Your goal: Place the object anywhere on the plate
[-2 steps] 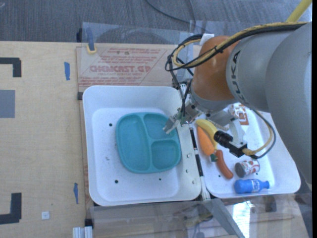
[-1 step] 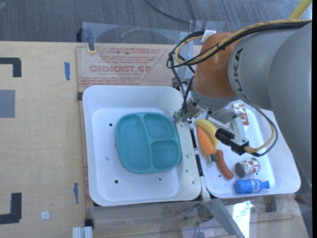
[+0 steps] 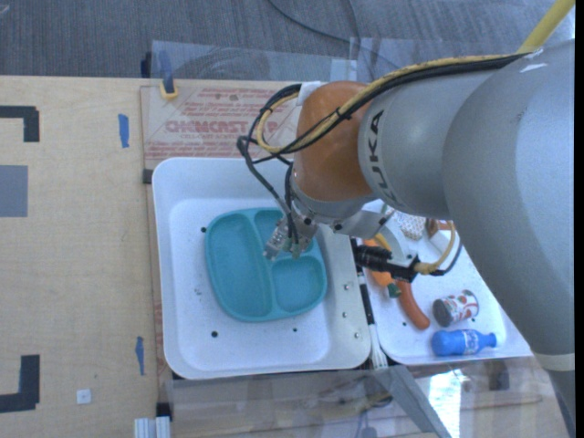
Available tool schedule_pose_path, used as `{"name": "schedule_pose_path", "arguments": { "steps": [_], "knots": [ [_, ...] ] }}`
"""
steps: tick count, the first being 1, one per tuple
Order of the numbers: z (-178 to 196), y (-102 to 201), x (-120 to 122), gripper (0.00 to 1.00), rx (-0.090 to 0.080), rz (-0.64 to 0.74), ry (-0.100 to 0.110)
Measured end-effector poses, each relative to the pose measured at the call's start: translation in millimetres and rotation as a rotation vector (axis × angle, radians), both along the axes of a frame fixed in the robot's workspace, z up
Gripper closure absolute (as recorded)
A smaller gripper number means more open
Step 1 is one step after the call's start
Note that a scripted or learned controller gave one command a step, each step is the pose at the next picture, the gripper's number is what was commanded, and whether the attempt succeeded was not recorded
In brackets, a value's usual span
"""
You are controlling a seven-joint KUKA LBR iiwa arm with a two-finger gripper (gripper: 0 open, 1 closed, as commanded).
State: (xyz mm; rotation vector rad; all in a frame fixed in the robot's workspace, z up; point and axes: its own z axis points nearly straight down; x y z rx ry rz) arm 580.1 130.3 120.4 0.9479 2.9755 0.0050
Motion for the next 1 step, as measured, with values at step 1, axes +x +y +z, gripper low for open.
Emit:
{"name": "schedule_pose_path", "arguments": {
  "steps": [1],
  "knots": [
    [-22.3,-0.2,51.7,1.00,-0.004,0.353,-0.011]
  ]
}}
